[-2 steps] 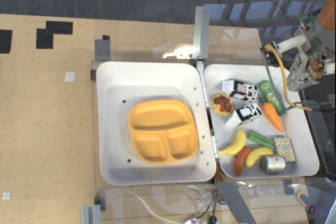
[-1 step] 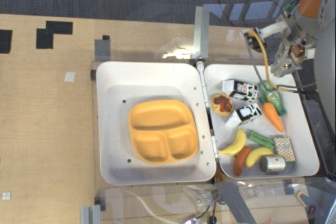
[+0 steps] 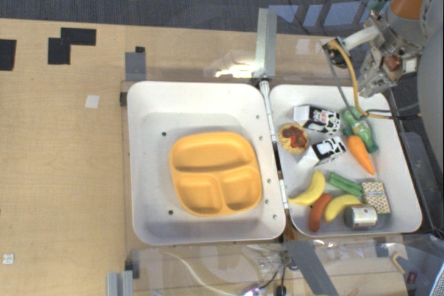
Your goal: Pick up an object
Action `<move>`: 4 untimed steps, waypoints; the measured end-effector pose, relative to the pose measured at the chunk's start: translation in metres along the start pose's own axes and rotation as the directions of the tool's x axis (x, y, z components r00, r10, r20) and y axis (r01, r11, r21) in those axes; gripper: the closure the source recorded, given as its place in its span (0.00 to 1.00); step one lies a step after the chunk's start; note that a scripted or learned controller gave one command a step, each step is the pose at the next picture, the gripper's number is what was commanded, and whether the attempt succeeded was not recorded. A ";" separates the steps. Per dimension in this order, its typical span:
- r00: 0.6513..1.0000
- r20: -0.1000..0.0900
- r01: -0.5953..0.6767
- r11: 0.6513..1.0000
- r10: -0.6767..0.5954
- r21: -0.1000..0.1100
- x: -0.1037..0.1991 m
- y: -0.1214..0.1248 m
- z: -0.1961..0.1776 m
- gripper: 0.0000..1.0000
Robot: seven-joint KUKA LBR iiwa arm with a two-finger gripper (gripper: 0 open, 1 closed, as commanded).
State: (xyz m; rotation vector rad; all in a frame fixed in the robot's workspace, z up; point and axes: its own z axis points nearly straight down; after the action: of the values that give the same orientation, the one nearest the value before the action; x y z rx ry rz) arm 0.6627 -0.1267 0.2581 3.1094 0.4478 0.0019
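Seeing left bin (image 3: pixel 139 149) holding orange tray (image 3: pixel 211 173); right bin (image 3: pixel 409 208) crowded: carrot (image 3: pixel 361 153), bananas (image 3: pixel 310 189), can (image 3: pixel 361 217). Gripper (image 3: pixel 378 69) above far right corner; I cannot tell its grip.

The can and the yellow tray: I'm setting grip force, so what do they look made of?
The can, lying in the right bin, looks like bare metal: silvery with a bright glint. The tray in the left bin looks like moulded plastic: uniform yellow-orange, soft sheen, rounded compartments. Both are guesses from appearance.
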 end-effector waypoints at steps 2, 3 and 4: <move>0.997 0.000 0.079 0.997 -0.079 0.001 -0.054 0.030 0.035 1.00; 0.999 -0.011 0.041 0.999 -0.041 -0.004 -0.017 0.031 0.152 1.00; 0.998 -0.013 -0.062 0.998 0.063 0.022 -0.024 0.055 0.170 1.00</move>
State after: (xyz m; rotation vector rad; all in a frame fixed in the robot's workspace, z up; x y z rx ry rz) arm 0.6550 -0.1863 0.0884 3.1449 0.3529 0.0180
